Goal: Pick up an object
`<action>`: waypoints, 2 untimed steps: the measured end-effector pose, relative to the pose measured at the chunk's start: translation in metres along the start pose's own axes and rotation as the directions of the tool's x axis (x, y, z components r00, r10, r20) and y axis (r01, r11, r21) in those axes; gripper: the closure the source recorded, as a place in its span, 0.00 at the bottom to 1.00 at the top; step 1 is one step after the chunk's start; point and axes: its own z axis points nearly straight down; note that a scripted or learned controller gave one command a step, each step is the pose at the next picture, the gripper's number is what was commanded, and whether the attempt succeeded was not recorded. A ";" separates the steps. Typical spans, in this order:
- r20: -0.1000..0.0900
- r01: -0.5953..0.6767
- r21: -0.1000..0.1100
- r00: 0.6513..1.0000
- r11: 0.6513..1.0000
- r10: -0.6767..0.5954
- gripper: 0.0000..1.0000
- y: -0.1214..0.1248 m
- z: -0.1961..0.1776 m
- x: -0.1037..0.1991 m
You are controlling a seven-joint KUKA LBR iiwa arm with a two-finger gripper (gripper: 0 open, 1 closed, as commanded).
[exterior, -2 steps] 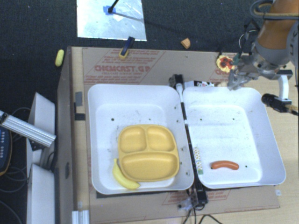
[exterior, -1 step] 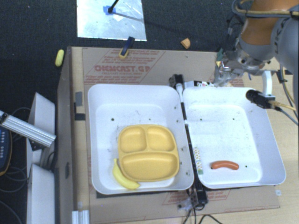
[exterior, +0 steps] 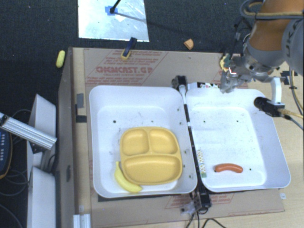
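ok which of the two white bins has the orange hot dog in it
The right-hand shallow white bin, the one nearer the grey arm's hand. The orange toy hot dog lies near its front edge; the left bin holds yellow items.

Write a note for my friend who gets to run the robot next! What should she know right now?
Gripper: up over the far edge of the right bin, holding nothing I can see.
Things: a hot dog lies near the front of the right bin. A yellow divided plate sits in the left bin, with a banana at its front-left edge.
Done: nothing picked up yet.
Left: pick one thing and lift it.
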 end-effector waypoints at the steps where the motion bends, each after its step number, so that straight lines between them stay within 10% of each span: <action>1: 0.001 -0.001 0.003 1.000 1.000 0.001 1.00 -0.001 0.053 -0.012; 2: 0.001 -0.001 0.001 1.000 1.000 0.001 1.00 -0.066 0.041 -0.016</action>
